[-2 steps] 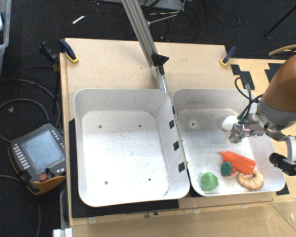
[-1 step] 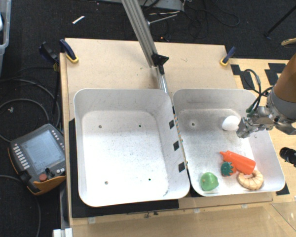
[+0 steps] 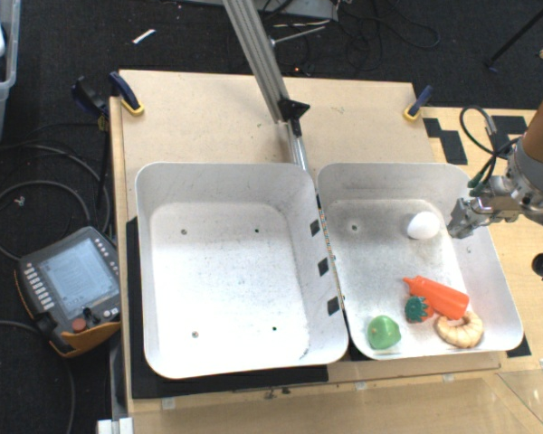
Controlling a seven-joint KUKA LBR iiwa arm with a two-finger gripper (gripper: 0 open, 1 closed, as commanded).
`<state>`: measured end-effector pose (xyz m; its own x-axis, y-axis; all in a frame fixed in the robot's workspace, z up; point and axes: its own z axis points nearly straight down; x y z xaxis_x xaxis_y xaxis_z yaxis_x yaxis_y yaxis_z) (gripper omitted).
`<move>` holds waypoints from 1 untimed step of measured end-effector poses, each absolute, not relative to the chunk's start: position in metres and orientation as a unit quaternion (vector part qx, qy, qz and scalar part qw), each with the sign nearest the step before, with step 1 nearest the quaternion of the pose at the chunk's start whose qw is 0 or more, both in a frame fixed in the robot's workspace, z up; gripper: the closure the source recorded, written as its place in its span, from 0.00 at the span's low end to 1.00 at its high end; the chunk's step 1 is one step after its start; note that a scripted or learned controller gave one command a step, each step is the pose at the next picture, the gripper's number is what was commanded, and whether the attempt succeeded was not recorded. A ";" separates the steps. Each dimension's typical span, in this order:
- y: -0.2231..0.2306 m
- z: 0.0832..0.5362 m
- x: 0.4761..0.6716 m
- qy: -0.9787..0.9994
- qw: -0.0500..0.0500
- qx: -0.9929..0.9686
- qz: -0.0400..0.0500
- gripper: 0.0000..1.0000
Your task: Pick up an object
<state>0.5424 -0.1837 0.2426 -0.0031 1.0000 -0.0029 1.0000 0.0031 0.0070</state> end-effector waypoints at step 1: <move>-0.138 0.248 0.554 0.710 0.001 0.704 0.001 1.00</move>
